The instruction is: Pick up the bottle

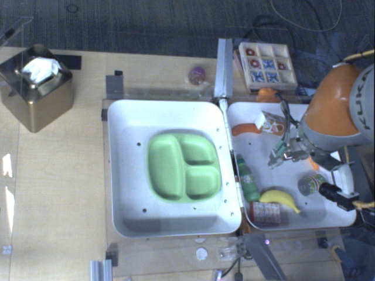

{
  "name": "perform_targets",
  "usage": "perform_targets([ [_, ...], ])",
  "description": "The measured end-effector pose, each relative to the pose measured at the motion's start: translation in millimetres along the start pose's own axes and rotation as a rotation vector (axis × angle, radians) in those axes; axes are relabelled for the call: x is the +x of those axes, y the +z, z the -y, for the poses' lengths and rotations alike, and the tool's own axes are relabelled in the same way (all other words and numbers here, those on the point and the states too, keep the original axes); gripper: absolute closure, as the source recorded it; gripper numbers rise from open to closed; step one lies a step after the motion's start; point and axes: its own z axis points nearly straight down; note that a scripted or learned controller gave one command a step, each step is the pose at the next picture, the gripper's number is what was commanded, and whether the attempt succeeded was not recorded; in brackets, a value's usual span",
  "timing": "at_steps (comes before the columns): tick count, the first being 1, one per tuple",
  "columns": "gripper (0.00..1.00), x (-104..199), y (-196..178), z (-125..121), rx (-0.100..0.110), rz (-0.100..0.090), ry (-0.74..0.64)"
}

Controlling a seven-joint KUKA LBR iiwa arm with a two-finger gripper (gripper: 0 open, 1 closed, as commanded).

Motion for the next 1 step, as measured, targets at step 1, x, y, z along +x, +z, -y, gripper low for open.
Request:
perform_targets([
  [1, 1.0, 50.1, -32.0, -36.1, 0.0, 0.0, 0.409],
])
